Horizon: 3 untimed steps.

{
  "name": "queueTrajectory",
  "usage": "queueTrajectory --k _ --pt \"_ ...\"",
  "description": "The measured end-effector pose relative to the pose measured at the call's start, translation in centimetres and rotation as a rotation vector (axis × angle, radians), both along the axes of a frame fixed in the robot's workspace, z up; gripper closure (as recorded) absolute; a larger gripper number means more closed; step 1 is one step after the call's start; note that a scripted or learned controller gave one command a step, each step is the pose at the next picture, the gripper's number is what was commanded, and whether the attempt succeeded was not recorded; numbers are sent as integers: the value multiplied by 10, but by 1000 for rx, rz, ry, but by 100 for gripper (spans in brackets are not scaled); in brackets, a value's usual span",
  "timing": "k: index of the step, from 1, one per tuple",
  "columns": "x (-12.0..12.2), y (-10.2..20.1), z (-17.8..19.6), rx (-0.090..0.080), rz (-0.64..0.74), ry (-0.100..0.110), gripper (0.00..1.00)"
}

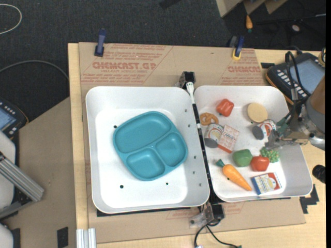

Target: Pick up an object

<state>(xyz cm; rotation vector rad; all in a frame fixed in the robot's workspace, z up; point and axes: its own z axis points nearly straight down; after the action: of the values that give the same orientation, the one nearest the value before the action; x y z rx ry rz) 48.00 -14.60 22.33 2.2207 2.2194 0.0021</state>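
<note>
One camera is fixed above the bench (pixel 155 61) and looks down at a slant. It stands far enough to take in both white bins, the left bin (pixel 98 138) and the right bin (pixel 295 174), and also dark floor (pixel 51 14) behind the bench.

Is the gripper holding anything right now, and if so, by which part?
It cannot be told. The gripper is low in the right bin, right at the broccoli, but no object is clearly seen in its hold.
</note>
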Motion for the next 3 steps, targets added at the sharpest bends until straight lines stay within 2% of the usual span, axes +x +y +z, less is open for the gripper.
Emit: queueTrajectory --k 1,2,3 --pt "0 54 37 0 7 -3 100" --pt "8 126 111 3 11 -8 100" --pt "0 204 217 5 12 -12 100"
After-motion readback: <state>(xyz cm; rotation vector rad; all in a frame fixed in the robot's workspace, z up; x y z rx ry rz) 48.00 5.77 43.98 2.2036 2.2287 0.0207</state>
